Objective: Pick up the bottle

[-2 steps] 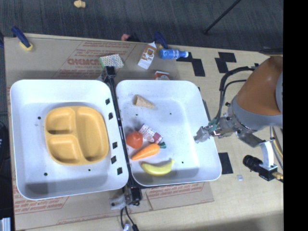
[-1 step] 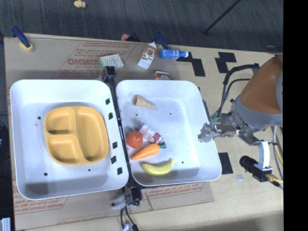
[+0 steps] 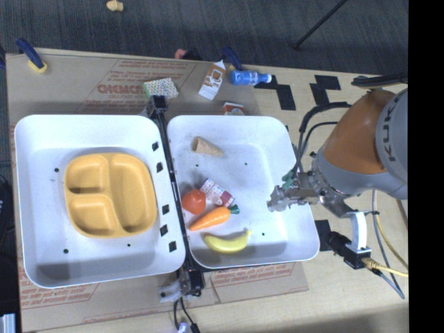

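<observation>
Camera view, bottle lying crosswise, cap rightward

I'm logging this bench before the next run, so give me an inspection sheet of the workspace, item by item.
Surface: cardboard-covered bench bearing a left bin and a right bin.
Job's things: blue bottle lying on the bench behind the right bin, outside both bins.
Clutter: yellow divided plate in the left bin; cone, tomato, small packet, carrot and banana in the right bin; carton beside the bottle.
Grippers: gripper over the right bin's right side, far from the bottle.
Cables: black and yellow cables by the arm.
Surroundings: dark carpet.
</observation>
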### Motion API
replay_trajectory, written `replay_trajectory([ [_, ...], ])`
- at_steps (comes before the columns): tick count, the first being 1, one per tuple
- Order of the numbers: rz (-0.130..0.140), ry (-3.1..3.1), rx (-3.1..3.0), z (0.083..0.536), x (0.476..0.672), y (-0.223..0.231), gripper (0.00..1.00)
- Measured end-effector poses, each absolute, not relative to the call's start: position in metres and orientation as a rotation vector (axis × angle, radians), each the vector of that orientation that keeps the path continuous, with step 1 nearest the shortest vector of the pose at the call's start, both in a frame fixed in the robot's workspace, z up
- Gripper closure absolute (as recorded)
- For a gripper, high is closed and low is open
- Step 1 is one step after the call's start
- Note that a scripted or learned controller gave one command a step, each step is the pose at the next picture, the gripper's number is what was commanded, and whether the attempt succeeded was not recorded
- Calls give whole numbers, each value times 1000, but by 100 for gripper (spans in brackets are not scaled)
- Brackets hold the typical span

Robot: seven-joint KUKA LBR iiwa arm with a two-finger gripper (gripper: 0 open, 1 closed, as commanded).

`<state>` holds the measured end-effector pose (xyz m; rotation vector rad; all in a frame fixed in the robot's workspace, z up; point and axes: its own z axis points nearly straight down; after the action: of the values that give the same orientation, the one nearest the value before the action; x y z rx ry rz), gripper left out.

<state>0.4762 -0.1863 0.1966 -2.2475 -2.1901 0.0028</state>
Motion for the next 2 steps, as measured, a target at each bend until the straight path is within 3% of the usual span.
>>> replay_trajectory([
  [2, 1, -2332, -2105, 227, 476, -211, 100],
])
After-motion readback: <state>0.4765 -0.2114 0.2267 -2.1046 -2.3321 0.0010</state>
